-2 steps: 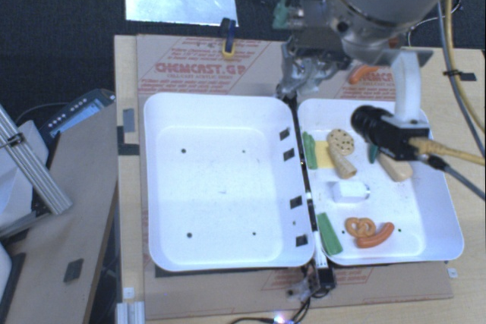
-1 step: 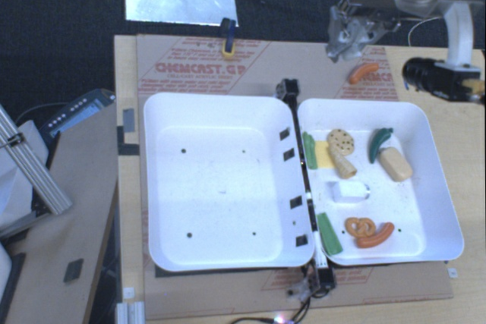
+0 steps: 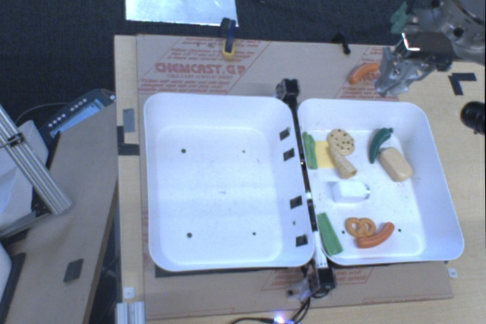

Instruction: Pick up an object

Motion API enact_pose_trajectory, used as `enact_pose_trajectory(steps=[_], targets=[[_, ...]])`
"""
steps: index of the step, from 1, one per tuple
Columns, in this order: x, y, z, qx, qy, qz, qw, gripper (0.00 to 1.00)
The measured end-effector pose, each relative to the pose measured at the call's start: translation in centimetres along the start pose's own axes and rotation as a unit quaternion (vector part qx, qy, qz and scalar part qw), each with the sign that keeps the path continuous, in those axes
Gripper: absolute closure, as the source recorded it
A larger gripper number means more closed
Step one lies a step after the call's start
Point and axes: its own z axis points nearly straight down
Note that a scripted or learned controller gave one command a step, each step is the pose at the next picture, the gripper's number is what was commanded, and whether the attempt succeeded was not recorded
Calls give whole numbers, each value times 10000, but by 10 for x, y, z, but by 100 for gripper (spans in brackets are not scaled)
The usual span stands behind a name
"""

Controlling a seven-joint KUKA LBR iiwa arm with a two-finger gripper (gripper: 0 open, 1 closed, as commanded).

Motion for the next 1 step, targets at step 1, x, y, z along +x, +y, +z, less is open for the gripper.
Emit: enact_pose_trajectory(steps=[1], targets=[[50, -29, 90, 33, 9, -74, 10000, 100]])
